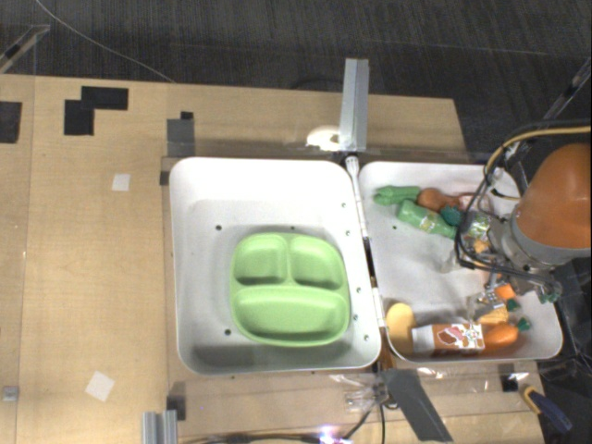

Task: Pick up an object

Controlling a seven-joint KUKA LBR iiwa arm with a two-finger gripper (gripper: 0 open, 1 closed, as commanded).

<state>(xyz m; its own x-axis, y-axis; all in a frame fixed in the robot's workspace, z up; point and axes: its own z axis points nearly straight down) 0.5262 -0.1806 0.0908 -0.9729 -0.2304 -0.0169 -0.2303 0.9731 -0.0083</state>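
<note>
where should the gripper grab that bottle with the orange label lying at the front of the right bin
Probably across the labelled middle of the bottle, coming straight down, fingers spanning its narrow width. It lies on its side along the right bin's front wall, so side approaches look blocked.

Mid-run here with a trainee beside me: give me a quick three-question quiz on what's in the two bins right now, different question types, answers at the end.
1. True or false: the green tray lies in the right bin.
2. Multiple choice: where in the right bin does the bottle with the orange label lie? A) along the far wall B) along the near wall C) standing upright in the middle
3. Fill in: the gripper is above the ____ bin.

Key
1. False: it lies in the left bin.
2. B: it lies on its side along the near wall, next to a yellow round thing.
3. Right.
</note>
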